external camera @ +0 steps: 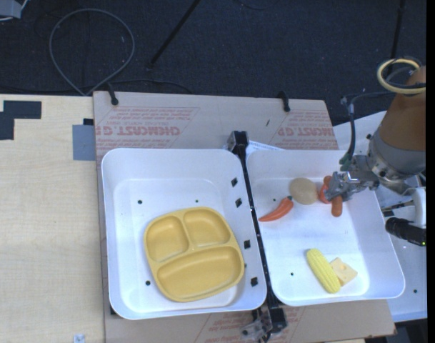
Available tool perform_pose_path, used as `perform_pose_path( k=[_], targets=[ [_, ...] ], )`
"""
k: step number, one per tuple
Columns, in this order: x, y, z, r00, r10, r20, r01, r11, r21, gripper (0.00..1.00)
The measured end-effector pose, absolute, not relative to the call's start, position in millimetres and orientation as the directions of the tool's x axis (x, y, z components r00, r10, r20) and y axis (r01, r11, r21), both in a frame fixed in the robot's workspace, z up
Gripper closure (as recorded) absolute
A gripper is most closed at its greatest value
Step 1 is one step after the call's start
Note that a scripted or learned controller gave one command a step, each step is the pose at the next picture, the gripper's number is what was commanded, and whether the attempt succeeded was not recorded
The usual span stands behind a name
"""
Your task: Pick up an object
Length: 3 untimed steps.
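While the hand (337, 189) sits low by the right bin's (388, 281) far edge, its grip unclear, centre it over the potato (302, 190).

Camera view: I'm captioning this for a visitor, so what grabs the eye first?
The yellow divided plate in the left bin stands out most. In the right bin, a corn cob lies beside a cheese wedge, and an orange-red pepper lies near the divider. The arm's hand hangs at that bin's far right.
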<state>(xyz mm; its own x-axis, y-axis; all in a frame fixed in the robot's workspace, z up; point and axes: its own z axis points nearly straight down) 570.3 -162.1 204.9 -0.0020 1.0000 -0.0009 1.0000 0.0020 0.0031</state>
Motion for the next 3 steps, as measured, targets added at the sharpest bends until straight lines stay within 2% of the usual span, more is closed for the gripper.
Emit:
perform_pose_path(
  k=[2, 3],
  targets=[
    [594.5, -67, 221, -0.004, 1.0, 0.002, 1.0, 0.004, -0.002, 1.0],
    [599.2, -4, 218, -0.006, 1.0, 0.003, 1.0, 0.006, -0.003, 1.0]
  ],
)
